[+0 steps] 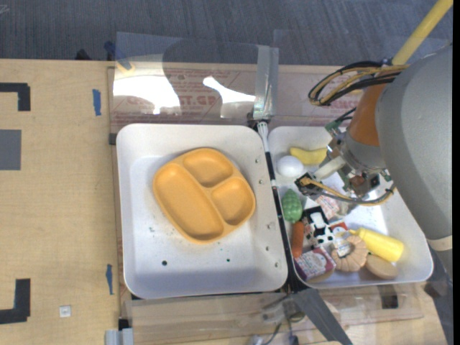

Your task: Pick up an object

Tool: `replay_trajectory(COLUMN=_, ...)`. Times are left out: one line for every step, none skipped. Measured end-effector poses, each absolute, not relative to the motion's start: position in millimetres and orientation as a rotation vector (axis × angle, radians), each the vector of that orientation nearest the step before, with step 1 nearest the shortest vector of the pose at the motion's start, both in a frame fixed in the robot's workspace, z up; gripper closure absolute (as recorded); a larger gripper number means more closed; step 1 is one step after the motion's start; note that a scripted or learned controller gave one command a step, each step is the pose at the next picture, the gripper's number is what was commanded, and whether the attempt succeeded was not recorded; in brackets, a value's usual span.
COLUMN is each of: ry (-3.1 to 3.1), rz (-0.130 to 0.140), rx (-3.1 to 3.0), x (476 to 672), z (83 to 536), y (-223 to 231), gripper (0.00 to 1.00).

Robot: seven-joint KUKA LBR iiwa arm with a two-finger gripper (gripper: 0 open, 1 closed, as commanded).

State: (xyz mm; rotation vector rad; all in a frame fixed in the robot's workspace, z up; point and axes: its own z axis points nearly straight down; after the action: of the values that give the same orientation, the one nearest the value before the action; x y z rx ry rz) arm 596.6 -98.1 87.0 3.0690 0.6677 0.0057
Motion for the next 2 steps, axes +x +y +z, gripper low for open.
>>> replay_trajectory(ry=0.338, rz=-0.006, rx=3.128, x=523.4, z=129.1, y=-111.8, gripper=0.0)
replay_trajectory(ry=0.308, rz=0.002, rx=3.126, x=522.3, z=86.3, y=-180.6, gripper=0.0)
